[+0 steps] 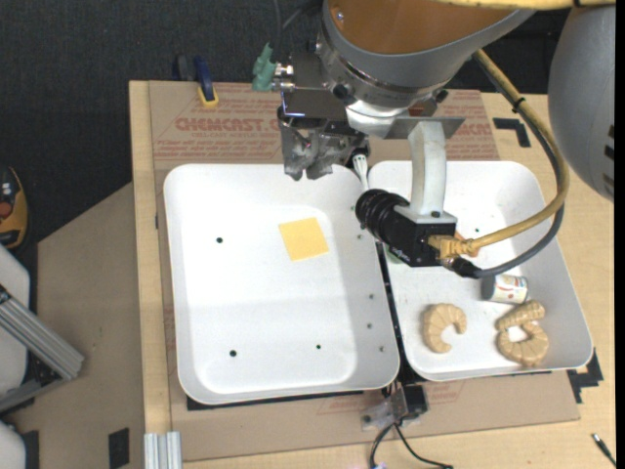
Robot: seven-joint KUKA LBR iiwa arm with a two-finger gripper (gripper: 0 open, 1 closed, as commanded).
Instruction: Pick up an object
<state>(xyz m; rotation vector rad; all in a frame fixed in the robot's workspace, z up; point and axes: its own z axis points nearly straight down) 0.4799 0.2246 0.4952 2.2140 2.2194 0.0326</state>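
My gripper [311, 161] hangs over the far edge of the left bin [195, 262], under the grey and orange arm. Nothing shows in it. A flat yellow square, like a cheese slice [304, 238], lies in the left bin a short way in front of the gripper. In the right bin [518, 189], two tan croissant-shaped pieces lie near the front: one [445, 326] towards the middle, the other [522, 336] at the right. A small white cylinder [509, 288] lies on its side just behind them.
A black connector with a gold fitting and hose [410, 233] hangs over the divide between the bins and hides part of the right bin. Cardboard [156, 164] lies under both bins. A blue and yellow clamp [204, 81] sits at its far left edge.
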